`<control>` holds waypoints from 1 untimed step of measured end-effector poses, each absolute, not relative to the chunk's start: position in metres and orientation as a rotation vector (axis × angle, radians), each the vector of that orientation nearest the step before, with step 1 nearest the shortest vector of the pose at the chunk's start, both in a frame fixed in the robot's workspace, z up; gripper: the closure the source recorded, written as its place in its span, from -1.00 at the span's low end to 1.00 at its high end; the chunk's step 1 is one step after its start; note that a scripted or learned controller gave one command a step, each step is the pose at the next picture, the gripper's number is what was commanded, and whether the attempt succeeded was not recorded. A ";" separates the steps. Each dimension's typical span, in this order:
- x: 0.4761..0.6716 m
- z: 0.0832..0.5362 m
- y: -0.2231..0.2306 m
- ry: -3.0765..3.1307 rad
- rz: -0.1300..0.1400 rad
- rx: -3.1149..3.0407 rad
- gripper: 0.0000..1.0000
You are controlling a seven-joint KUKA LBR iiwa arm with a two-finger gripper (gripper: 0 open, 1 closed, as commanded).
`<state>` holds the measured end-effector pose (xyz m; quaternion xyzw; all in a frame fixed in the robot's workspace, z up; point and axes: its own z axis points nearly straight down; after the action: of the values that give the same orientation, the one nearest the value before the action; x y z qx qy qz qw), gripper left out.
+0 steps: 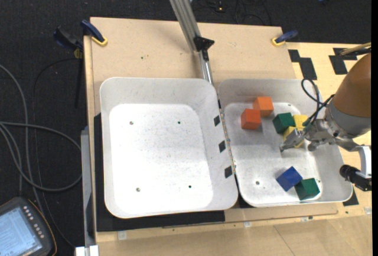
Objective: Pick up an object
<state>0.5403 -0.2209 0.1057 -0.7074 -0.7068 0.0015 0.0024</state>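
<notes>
A: Overhead camera on the worktop (pixel 248 51), two white bins side by side. The left bin (pixel 156 145) shows its speckled floor. All the blocks are in the right bin (pixel 251 187).

B: Count them for me.

A: Two orange blocks near the far middle, one (pixel 264 106) just behind the other (pixel 251 119), touching or nearly so. To their right a green block (pixel 283 122) with a yellow block (pixel 300 122) right against it. Down at the near edge, a blue block (pixel 289 178) and a second green block (pixel 308 188) corner to corner.

B: And the arm?

A: In from the right, grey body with the orange band up top. The tool (pixel 293 141) sits low over the right bin, just in front of the green-and-yellow pair, well apart from the blue one.

B: Gripping anything?

A: Nothing sits between the fingers (pixel 290 142) that I can make out. Open or closed, I cannot tell; the tips are a small pale blur against the white floor.

B: Anything else?

A: Blue-and-yellow clamps (pixel 94 33) at the worktop's far corners, and a metal pole (pixel 180 3) slanting in towards the gap between the bins.
</notes>
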 end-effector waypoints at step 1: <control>0.542 0.120 -0.221 -2.223 0.000 -2.223 1.00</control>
<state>0.5421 -0.2213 0.1198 -0.7071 -0.7071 -0.0001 -0.0010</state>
